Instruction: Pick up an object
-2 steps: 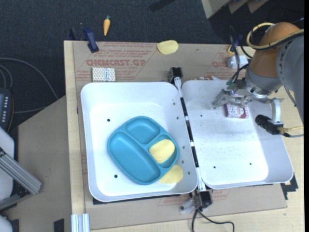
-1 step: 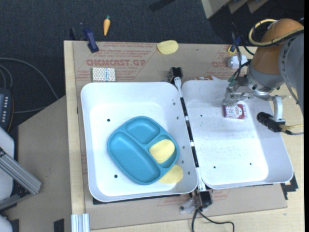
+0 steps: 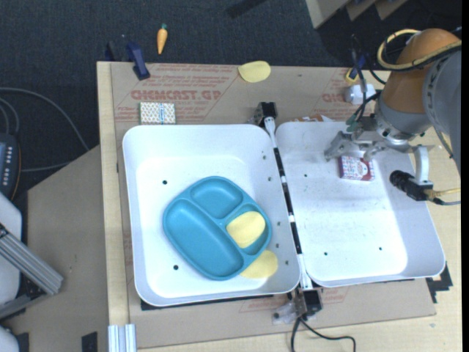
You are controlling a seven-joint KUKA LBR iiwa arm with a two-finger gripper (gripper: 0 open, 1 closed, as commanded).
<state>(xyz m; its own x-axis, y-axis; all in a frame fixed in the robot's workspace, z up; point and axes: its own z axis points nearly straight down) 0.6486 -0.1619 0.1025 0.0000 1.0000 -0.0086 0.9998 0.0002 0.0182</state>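
Packet [image 3: 356,169] under fingers [image 3: 353,147] (grip unclear)

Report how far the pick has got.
Done: the gripper is down in the right bin, right over the small red-and-white packet. In hand: nothing visibly lifted; the packet lies on the bin floor. Left: grasp and raise it. The blue tray sits in the left bin.
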